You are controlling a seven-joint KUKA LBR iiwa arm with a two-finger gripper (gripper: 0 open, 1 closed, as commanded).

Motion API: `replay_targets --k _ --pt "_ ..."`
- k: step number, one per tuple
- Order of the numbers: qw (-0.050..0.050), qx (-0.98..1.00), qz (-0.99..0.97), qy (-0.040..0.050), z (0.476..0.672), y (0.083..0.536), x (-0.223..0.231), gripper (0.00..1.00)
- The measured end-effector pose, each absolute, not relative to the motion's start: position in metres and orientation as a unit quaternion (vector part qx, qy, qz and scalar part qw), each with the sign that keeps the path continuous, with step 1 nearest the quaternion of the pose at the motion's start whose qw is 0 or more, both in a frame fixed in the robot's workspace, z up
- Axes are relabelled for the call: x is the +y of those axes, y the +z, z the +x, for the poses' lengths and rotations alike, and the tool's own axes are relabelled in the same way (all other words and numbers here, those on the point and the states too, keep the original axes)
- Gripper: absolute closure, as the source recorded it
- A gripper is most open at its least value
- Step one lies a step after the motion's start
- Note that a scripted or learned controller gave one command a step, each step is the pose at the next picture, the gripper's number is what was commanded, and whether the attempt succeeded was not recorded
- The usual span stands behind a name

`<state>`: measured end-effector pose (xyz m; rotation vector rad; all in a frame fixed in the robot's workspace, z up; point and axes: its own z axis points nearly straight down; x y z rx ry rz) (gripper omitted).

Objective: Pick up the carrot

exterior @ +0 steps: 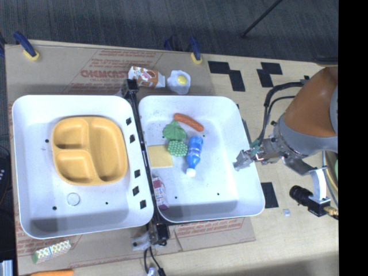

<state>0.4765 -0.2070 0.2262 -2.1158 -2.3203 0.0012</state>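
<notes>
Farthest to the fingers' left sits the left bin (23,154), holding a yellow divided plate (89,149). Nearer, in the right bin (230,197), a yellow cheese slice (160,156) and a green broccoli piece (175,140) lie close together, with a blue bottle (194,153) just beside them. The carrot (188,121) lies at the back of this cluster, up and to the left of the fingers, touching the broccoli's top edge. The gripper (244,158) hangs over the right bin's right wall, well apart from the carrot and holding nothing; how wide it stands I cannot tell. The reach has not begun in earnest: next it must travel left and back, then descend across the carrot's short width, clear of the broccoli.
</notes>
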Motion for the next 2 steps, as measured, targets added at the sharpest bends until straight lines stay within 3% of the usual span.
replay_targets --k 1,2 --pt "0.000 -0.829 -0.560 0.0004 0.477 0.275 -0.211 1.00" --pt "0.003 -0.791 -0.612 0.0007 0.476 0.156 -0.101 1.00"
